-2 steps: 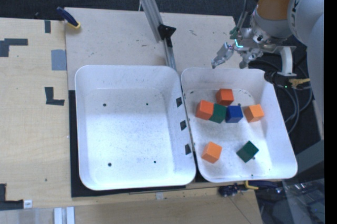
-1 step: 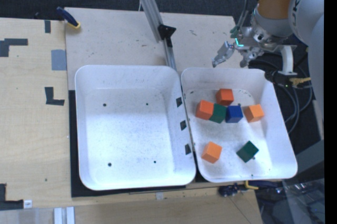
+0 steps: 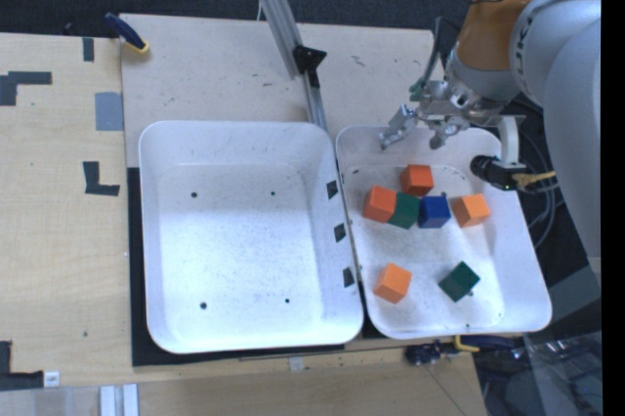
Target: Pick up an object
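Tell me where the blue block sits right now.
The blue block lies in the right-hand bin, in the upper cluster: a green block touches its left side, an orange block sits just to its right, and another orange block lies above-left.

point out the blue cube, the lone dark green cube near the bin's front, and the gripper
small blue cube point(image 3: 435, 210), camera view, on its top face
lone dark green cube point(image 3: 458, 281), camera view, on its top face
two-finger gripper point(image 3: 414, 137), camera view, midway between its fingertips
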`<state>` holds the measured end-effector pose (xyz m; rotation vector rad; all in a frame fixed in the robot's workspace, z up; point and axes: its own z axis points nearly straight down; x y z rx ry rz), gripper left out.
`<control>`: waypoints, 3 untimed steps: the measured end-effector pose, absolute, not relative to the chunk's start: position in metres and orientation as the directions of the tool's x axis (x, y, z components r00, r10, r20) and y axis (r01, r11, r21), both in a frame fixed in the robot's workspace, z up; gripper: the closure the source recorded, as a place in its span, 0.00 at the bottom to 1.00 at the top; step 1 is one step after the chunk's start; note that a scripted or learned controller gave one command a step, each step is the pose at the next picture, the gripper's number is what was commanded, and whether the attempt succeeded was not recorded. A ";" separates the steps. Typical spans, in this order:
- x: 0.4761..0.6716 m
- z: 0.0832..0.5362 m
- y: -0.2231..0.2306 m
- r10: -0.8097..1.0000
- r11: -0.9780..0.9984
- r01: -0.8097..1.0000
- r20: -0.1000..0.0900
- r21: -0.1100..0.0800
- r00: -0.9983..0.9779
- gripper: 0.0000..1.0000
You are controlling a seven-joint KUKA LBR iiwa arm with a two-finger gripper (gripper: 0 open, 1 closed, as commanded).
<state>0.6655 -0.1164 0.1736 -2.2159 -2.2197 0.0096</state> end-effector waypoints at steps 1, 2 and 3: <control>0.660 0.112 -0.123 1.000 0.001 1.000 -0.001 -0.008 -0.001 0.00; 0.659 0.090 -0.122 1.000 0.003 1.000 -0.002 -0.005 -0.003 0.00; 0.660 0.102 -0.121 1.000 0.005 1.000 -0.001 -0.003 -0.005 1.00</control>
